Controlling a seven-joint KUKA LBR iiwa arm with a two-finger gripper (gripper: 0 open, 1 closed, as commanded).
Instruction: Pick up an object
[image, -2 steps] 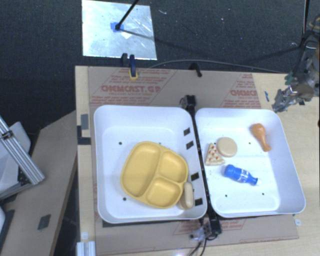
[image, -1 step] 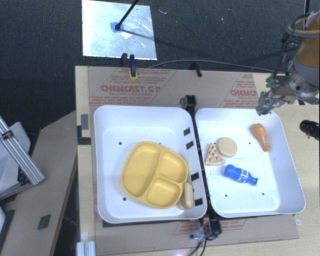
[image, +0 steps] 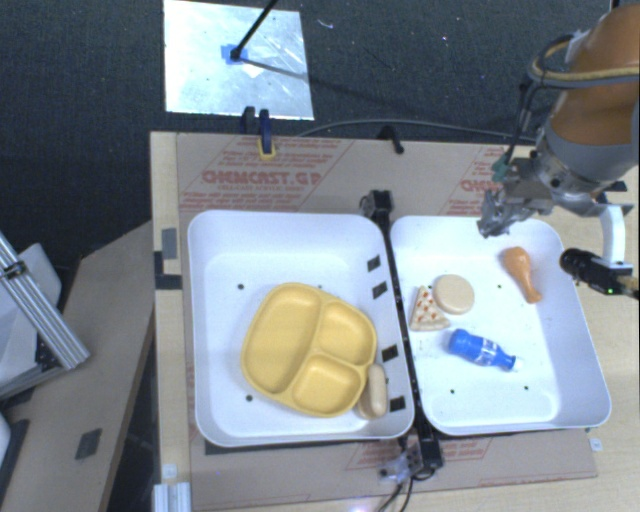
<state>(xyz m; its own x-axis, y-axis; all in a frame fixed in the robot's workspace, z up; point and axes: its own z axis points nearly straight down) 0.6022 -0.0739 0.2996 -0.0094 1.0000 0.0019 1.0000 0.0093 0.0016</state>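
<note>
Yellow plastic marks the landmark: a divided tray (image: 308, 347) lying in the left bin (image: 215, 300), with a small tan bread-like piece (image: 375, 390) touching its near right corner. Across the divider from the tray, in the right bin (image: 570, 380), the nearest thing is a small blue bottle (image: 480, 349) on its side. Just beyond it sit a pizza-slice wedge (image: 428, 310) and a round beige disc (image: 454, 294), touching each other. Farther from the tray lies an orange drumstick-shaped toy (image: 521, 271).

Any of these could be taken. They look like light, stiff plastic toys, likely a bit slick; I'd judge the bottle easiest, pinched across its middle, and it lies apart from its neighbours.

Farthest back, the gripper (image: 497, 215) hangs over the right bin's far edge, near the drumstick. From here I cannot tell how its pincer stands; it is dark and small against the bench. The arm's upper part is cut off by the frame.
</note>
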